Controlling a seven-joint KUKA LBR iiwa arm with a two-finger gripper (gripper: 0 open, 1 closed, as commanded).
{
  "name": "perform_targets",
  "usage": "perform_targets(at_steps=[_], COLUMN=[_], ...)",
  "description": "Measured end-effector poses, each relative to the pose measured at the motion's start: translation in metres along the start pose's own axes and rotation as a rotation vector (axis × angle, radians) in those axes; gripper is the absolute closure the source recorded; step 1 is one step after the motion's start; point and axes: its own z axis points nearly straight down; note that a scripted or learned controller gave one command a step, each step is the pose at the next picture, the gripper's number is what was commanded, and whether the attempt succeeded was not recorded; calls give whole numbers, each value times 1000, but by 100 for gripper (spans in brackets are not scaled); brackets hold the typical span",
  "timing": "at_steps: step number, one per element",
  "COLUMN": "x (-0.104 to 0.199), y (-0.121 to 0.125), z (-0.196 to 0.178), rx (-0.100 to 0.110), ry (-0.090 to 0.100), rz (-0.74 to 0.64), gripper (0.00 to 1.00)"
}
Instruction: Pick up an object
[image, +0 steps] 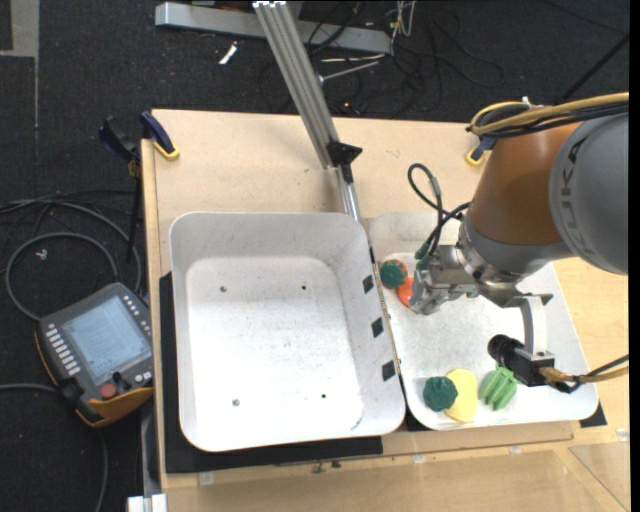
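Orange object (405, 292) lies with a green ball (392, 272) at the right bin's (440, 350) upper-left corner, centre-right of frame. The gripper (428, 295) is low beside it; its grip state is hidden. Nothing looks lifted; grasp and raise remain.

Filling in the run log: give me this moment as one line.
gripper: low in right bin, beside orange object | grasp: cannot tell | near edge: dark green, yellow, green objects

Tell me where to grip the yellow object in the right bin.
Take the yellow object across its upper end, coming straight down. A dark green object presses its left side and a light green one lies just right, so side approaches look crowded.
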Motion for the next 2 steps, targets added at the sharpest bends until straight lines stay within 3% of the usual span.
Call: perform_targets(at_steps=[2], x=[110], y=[10], z=[9], rx=[3], ry=[-1], rz=[1], gripper=[100])
